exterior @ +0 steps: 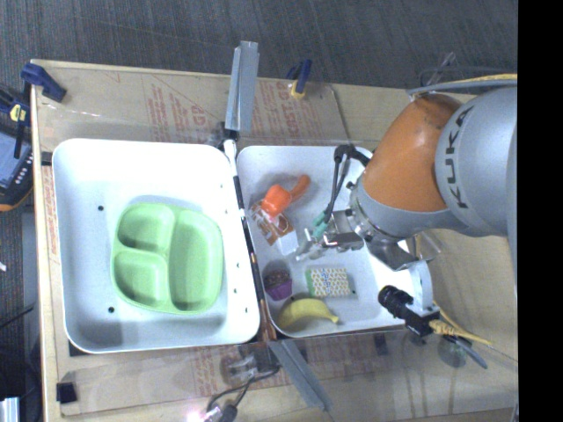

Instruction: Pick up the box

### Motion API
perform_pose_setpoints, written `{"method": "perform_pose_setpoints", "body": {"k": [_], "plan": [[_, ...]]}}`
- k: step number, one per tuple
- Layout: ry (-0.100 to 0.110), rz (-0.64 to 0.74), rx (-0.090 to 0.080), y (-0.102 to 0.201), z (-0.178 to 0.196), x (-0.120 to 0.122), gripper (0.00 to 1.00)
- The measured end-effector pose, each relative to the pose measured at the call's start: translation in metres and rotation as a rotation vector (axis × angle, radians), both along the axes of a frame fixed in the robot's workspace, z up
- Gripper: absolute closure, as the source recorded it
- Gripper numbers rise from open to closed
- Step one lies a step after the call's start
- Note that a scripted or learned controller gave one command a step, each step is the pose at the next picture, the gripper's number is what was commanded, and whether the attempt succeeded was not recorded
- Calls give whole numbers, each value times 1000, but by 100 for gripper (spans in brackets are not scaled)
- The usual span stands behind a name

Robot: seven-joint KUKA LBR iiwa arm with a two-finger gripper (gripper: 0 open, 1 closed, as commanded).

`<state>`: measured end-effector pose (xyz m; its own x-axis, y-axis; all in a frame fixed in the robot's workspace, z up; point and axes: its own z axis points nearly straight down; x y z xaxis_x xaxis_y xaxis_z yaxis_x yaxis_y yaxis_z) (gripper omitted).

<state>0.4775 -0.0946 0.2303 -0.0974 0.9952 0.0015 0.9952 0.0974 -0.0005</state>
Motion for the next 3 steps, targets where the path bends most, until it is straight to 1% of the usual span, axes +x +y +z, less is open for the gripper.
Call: {"method": "perform_pose_setpoints", "body": {"k": [1,2,3], "plan": [[0,0,0,0,0,0,0],[4,-57,0,-63,-68,15,0],[-6,99,-2,-104,-135,1,0]]}}
